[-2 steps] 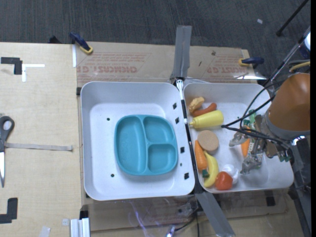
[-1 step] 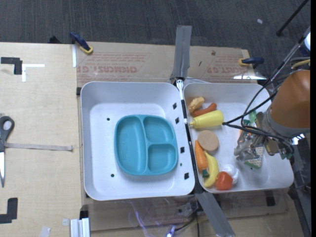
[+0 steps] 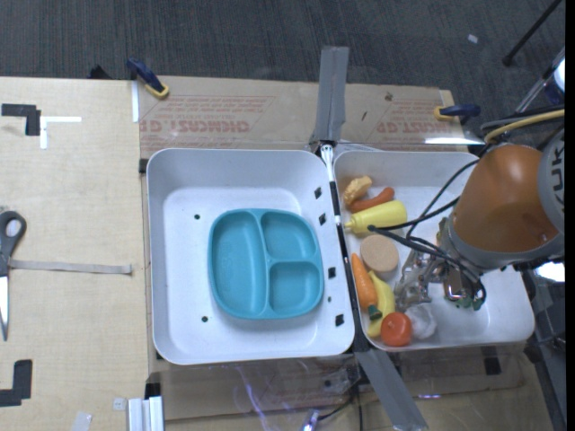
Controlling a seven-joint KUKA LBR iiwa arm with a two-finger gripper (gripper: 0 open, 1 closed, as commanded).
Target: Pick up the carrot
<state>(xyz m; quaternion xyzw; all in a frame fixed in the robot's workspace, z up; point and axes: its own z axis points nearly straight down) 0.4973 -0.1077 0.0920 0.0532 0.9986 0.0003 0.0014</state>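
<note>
Carrot (image 3: 363,279) lying just left of pincer (image 3: 415,281) | looking light, rigid, smooth plastic | grip mid-body across width | pincer state: cannot tell

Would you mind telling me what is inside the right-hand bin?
The right bin holds a carrot, banana, tomato, yellow bottle, round beige block and sausage. The gripper and arm cover the rest.

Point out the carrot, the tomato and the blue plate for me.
carrot (image 3: 363,280): camera view, middle of its orange body.
tomato (image 3: 396,329): camera view, centre of its red top.
blue plate (image 3: 235,263): camera view, floor of its large left compartment.
</note>
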